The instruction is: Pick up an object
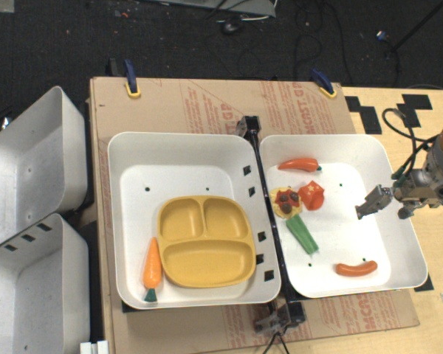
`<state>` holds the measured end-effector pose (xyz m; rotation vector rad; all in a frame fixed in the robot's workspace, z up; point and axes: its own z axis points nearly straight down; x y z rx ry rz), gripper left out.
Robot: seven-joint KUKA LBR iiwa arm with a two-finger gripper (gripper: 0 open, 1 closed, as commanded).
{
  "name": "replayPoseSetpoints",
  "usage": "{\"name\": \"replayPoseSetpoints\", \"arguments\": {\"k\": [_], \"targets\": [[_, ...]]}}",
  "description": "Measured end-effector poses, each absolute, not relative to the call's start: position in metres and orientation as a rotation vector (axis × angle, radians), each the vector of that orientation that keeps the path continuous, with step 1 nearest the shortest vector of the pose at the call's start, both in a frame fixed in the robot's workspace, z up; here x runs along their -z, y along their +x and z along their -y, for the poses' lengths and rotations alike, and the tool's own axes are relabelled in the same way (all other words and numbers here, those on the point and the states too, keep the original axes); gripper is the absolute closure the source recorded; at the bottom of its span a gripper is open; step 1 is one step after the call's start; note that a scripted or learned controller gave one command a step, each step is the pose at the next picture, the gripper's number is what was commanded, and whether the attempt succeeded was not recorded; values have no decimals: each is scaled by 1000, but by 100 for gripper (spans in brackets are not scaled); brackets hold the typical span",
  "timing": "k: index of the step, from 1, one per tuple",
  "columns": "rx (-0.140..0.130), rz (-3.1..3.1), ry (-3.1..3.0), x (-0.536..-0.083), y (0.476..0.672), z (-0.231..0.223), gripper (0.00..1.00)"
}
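Gripper (387, 201) of mine hangs over the right bin's (410, 260) east rim, jaws spread and holding nothing, poised above the sausage (356, 268) for a descent.

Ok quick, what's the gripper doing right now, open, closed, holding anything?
Gripper: open, holding nothing, hovering over the right side of the right bin, apart from the food items.

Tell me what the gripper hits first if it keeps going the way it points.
The gripper points left across the right bin. On that line the green vegetable probably comes first, though height above the floor is unclear.
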<state>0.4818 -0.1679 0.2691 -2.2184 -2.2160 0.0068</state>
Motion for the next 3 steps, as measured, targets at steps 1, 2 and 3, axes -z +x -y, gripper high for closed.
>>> {"name": "replayPoseSetpoints", "arguments": {"k": [1, 2, 3], "targets": [[-1, 2222, -2221, -272, 483, 168, 0], [-4, 2218, -2218, -216, 481, 157, 0], [-4, 2217, -2220, -173, 479, 159, 0]]}}
